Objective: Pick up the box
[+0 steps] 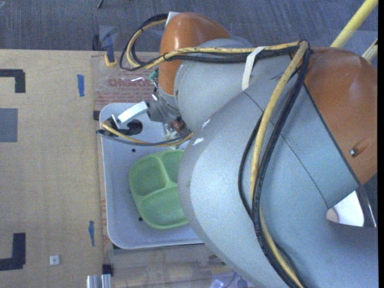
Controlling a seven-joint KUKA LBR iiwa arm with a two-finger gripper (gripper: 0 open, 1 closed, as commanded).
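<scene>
Arm (252,161) reaches over the bin (117,209), above the green tray (153,191); pincer state unclear; box unseen, so locate it next.

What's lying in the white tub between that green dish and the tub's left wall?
Nothing: in the camera view, bare white floor runs from the green dish to the tub wall.

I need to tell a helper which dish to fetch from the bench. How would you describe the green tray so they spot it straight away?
Look at the white bin beside the cardboard sheet, under the big grey arm. The green tray lies in the bin's lower half, partly hidden by the arm. It is the bin's one pale green thing, with raised dividers splitting it into compartments.
</scene>
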